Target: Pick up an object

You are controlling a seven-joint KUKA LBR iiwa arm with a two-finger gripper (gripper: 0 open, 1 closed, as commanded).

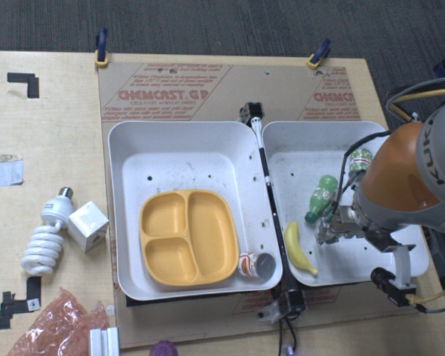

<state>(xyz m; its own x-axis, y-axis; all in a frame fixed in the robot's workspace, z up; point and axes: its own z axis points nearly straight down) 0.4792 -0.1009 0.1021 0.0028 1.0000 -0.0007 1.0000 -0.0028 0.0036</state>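
- The grey arm with its orange band (397, 175) reaches in from the right and hangs over the right bin (297, 143), covering much of that bin's right half.
- The hand (332, 228) sits low in the right bin, between the green bottle and the banana; whether it is open or closed, I cannot tell, as the metal parts there are too small and cluttered to read.
- Nothing can be seen gripped in the hand.
- A green plastic bottle (322, 195) lies tilted in the middle of the right bin, just beside the hand on its upper left.
- A yellow banana (298, 249) lies near the right bin's lower left corner, just below and to the left of the hand.
- A second greenish item with a white label (360, 159) peeks out next to the arm, near the top of the right bin; its kind is unclear.
- The left bin (133, 147) holds a yellow divided plate (188, 237) with three compartments.
- A small can (256, 265) lies on its side at the plate's lower right edge, in the left bin's corner.
- On the table (44, 139) to the left of the bins lie a spiral light bulb (46, 236) and a small white cube (88, 225), just beside each other.
- A red mesh bag (55, 326) lies at the table's lower left.
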